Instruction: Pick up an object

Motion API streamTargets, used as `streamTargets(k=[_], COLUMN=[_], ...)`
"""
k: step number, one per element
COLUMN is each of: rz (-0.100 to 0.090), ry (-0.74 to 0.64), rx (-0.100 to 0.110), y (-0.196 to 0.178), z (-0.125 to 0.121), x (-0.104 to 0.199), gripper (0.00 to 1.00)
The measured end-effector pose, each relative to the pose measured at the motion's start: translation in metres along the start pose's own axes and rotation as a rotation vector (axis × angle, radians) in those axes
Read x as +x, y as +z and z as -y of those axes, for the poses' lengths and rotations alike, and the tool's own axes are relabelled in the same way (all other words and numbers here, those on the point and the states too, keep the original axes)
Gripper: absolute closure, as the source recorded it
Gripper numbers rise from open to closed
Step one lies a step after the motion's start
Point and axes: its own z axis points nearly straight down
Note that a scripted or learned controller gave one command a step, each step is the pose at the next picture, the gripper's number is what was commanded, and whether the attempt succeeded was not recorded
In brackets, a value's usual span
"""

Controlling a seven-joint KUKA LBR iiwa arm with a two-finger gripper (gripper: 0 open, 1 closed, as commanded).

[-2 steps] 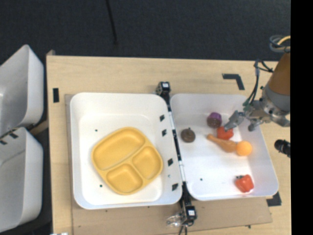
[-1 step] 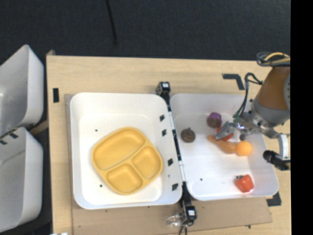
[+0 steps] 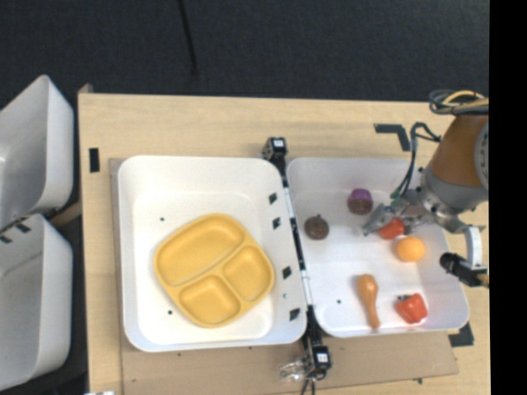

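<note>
Camera view: tool (image 3: 387, 224) at red object (image 3: 393, 229), orientation unclear.

Pincer (image 3: 387, 223) over red object (image 3: 393, 229); yellow tray (image 3: 214, 268) left.

my view of the small red-orange round object (image 3: 394, 229) half covered by the gripper (image 3: 385, 223), finger gap unreadable, arm cut off at right

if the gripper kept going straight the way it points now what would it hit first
The gripper points left and down into the right bin, right at a small red-orange object, so it would likely meet that first; depth is unclear from above.
</note>
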Motion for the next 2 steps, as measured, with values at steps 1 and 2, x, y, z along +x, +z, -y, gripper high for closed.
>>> streamTargets(k=[1, 2], rz=[-0.001, -0.005], ry=[0.002, -0.009], rx=[0.006, 0.006], y=[-0.007, -0.071], z=[0.002, -0.001], x=[0.0, 0.0], gripper=[1.0, 1.0])
